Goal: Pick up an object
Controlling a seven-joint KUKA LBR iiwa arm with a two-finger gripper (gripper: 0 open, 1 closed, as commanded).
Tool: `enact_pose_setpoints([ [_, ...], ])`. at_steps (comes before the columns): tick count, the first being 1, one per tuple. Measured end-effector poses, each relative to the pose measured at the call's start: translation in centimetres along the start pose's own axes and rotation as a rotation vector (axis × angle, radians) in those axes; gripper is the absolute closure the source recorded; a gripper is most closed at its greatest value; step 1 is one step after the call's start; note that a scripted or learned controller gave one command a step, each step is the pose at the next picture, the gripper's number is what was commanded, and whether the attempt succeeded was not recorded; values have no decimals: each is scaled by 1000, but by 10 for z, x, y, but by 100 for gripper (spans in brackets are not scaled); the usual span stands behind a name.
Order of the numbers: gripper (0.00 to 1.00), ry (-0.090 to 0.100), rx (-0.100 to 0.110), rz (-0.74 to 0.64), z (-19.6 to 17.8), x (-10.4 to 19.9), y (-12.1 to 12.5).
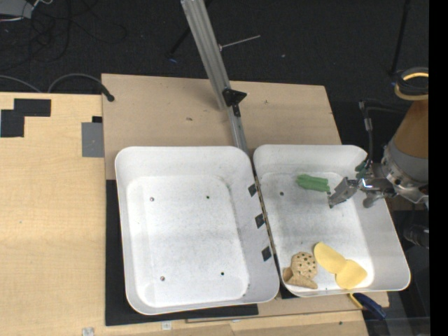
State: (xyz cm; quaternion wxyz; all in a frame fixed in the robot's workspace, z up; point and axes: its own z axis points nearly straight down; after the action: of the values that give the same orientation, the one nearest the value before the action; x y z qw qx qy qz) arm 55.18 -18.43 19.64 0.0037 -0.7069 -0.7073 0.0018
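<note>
Claw (348, 190) sits over the right bin (381, 254), fingers spread apart, nothing between them. Green object (312, 183) lies just to its left on the bin floor; looks like a slight gap between them, but hard to be sure at this angle. Yellow pieces (339, 264) and a tan cookie-like object (302, 269) sit near the front edge. Left bin (133, 187) alongside.

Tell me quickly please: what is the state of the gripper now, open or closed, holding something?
Gripper: open, holding nothing, above the right bin just right of the green object.
</note>
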Motion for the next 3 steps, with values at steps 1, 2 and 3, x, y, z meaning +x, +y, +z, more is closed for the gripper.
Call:
enact_pose_setpoints([
  [1, 0, -1, -5, 1, -3, 0, 1],
  [2, 0, 0, 0, 1, 56, -7, 5],
  [3, 0, -2, -7, 2, 106, -6, 6],
])
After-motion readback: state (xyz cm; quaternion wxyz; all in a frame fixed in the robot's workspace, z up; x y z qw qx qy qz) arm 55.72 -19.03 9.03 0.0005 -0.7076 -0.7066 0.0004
